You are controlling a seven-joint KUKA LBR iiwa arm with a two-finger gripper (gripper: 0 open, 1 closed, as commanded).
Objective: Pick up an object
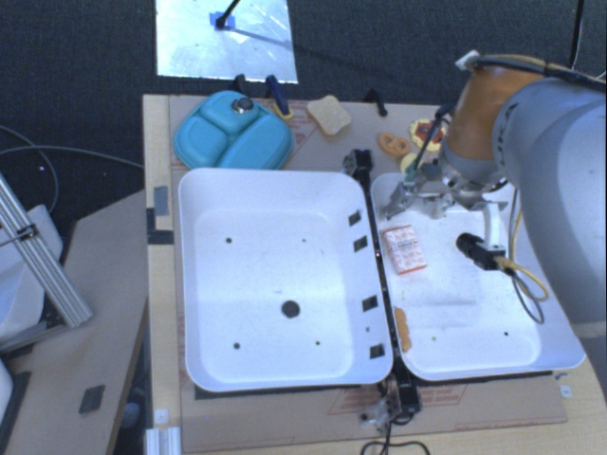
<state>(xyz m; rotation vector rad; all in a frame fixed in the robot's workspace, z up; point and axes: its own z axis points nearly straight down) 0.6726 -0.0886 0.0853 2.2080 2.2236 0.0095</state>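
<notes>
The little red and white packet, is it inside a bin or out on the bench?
Inside. The red and white packet lies flat on the floor of the right bin, close to its left wall, below the gripper.

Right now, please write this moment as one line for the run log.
arm: over right bin | claw: low at bin's far left corner | nearest: red-white packet, lying free | left bin: no arm over it

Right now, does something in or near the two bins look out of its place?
Yes. A slim orange piece lies against the divider at the right bin's left edge. Several things sit outside the bins on the bench: a blue lidded container, a bread slice and an orange toy.
</notes>
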